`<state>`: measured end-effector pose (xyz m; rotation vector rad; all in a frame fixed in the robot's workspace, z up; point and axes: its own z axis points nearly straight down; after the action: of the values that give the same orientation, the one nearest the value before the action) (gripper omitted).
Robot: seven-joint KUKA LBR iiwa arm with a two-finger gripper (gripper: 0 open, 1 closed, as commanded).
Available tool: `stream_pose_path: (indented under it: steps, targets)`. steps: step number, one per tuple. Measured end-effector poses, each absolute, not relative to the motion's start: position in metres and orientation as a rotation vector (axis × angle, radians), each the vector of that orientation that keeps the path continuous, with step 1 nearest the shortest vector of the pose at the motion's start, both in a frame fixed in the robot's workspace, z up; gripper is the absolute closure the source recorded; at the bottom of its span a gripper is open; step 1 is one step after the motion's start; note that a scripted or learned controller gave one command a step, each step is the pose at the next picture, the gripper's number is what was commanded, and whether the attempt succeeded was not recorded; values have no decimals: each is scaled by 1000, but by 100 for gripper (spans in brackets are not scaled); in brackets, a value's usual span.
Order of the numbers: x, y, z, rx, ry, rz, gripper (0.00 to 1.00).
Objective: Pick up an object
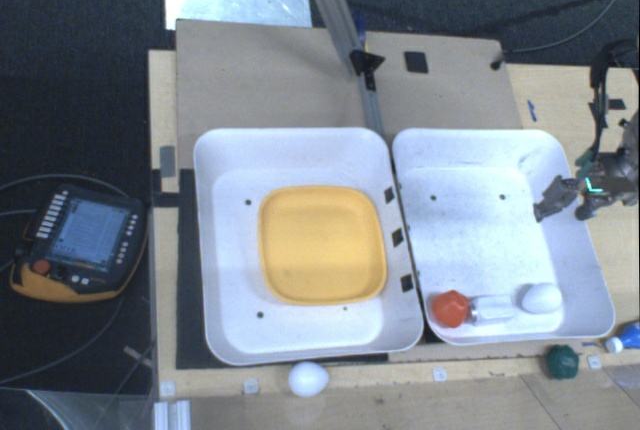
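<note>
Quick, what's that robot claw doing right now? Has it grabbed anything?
Gripper: at the right edge of the right bin, with nothing seen between its fingers; open or shut cannot be told from this view.

Yellow plate (323, 244): square with rounded corners, lying flat in the middle of the left bin (225, 218). Red ball (449, 308), clear tube (494, 308) and white egg (541, 298): lying in a row along the near wall of the right bin (470, 178), ball touching the tube's left end, egg just beside its right end.
</note>
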<state>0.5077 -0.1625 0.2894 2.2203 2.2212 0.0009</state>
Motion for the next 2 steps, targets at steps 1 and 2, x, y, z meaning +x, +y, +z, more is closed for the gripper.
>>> stream_pose_path:
  steps: [1, 2]
  targets:
    - [508, -163, 289, 2220, 2221, 1, 0]
    - [498, -164, 235, 2224, 2223, -3, 0]
